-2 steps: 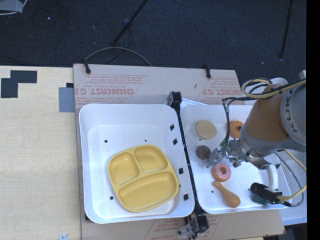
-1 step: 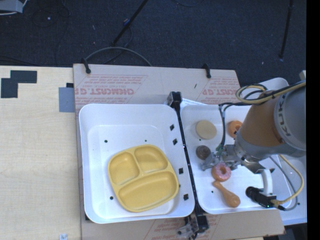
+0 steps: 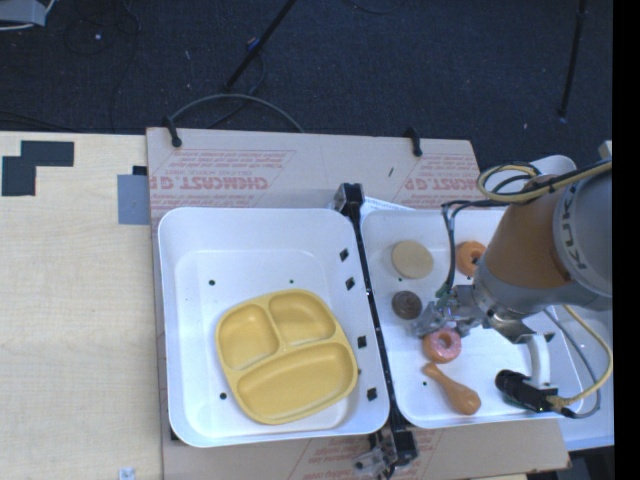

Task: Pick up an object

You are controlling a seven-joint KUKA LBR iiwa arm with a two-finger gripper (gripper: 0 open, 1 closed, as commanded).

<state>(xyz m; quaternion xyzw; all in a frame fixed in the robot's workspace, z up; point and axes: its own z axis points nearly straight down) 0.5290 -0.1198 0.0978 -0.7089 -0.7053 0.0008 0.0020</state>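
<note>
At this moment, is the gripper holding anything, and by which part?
Cannot be told. The gripper sits low in the right bin, right above the pink donut, but this view does not show a hold on it.

Yellow tray [image 3: 287,356] in white bin [image 3: 190,268]; pink donut [image 3: 442,345], orange donut [image 3: 469,258], tan disc [image 3: 412,260], brown disc [image 3: 406,304].

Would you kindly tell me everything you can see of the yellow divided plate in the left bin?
The yellow divided plastic plate is a rounded-square tray with three compartments: two smaller ones toward the far side and one long one nearer the camera. It looks smooth and matte, with raised rims. It lies flat, right way up, turned at a slight angle, in the near right part of the left white bin. Nothing lies in it or touches it besides the bin floor.
</note>
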